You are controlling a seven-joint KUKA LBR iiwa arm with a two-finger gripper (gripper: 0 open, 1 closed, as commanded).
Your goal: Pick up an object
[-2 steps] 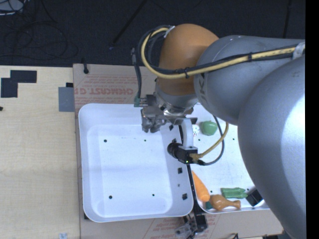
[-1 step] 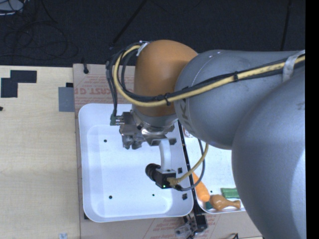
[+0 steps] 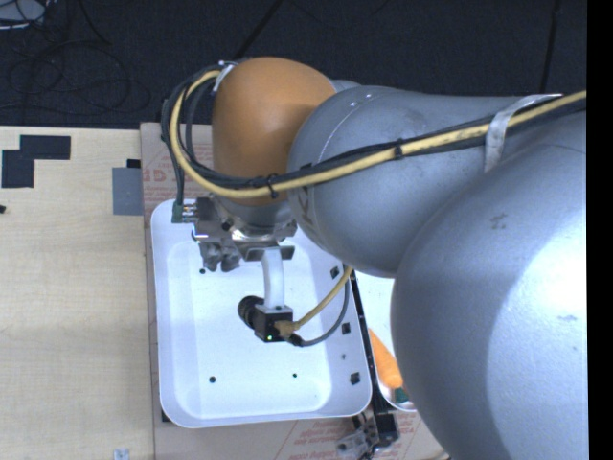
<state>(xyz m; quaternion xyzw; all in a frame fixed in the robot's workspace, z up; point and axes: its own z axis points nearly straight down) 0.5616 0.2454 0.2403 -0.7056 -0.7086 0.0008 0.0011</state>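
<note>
In the left bin (image 3: 187, 338), upper part: gripper (image 3: 221, 260), hanging below the orange band (image 3: 259, 123) of the grey arm (image 3: 460, 218), close over the white floor near the bin's far wall. Whether it is parted or closed cannot be told from this angle; nothing is seen clamped in it.

On the left bin's floor: a few small dark specks (image 3: 212, 381), well apart from one another.

In the right bin (image 3: 372, 305), a narrow strip of which shows beside the arm: one orange object (image 3: 382, 356), elongated, lying near the bin's left wall, its right side hidden by the arm. Well apart from the gripper; not touched by it.

Along the arm: yellow cable (image 3: 431, 144), running from the wrist toward the right.

To the left of the bins: pale bench top (image 3: 67, 286) bearing black and grey patches (image 3: 124, 188).
</note>
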